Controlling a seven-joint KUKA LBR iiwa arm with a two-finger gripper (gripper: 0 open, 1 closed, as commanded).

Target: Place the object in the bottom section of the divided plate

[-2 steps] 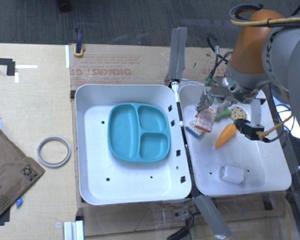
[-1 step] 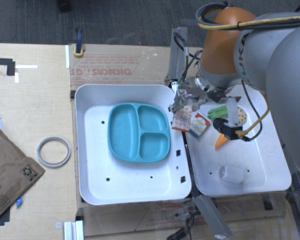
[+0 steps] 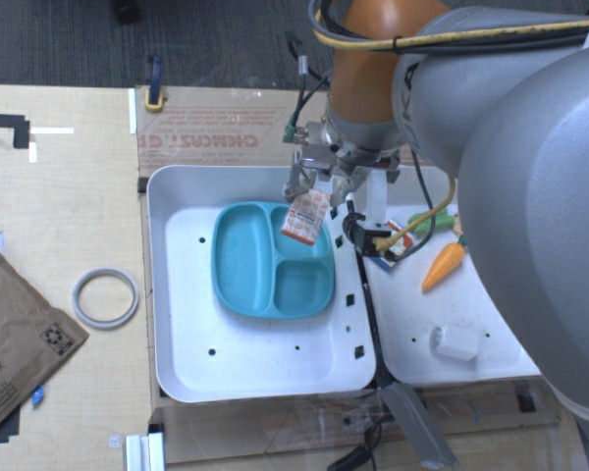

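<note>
Gripper (image 3: 317, 186) pinches the packet (image 3: 304, 218) by its top edge, so it dangles over the plate (image 3: 245, 263), above the plate's upper right compartment. Held from the top probably to drop it flat. Plate sits in the left bin (image 3: 177, 361); its bottom section looks empty, so placing not yet done. Carrot (image 3: 442, 266) lies right of the plate, in the other bin

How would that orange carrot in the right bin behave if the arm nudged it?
The carrot tapers to a point, so it would probably roll in a curve rather than straight. It looks like a plastic toy, likely light and stiff. Its smooth skin might slip in the pincer, which has a small packet hanging below it.
</note>
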